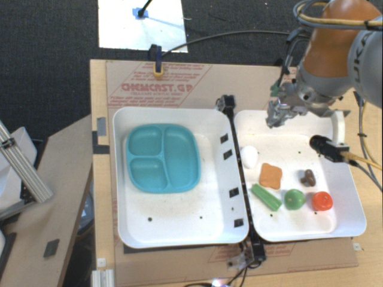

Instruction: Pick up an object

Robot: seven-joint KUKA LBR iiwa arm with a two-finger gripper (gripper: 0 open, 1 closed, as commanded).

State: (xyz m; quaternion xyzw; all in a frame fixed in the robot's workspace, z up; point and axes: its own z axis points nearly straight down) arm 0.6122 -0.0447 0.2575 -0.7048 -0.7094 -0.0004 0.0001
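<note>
Pincer [276,119] hovered over right bin's [353,220] far edge; couldn't tell its state. White egg [249,156] just below-left, orange block [270,176] further below, teal plate [163,158] far left.

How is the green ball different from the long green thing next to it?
The green ball is round, while the long green thing is a thin stick shape lying at a slant. The ball sits beside the red ball; the stick lies nearer the divider between the bins, just below the orange block. Both are green and rest in the right bin.
</note>
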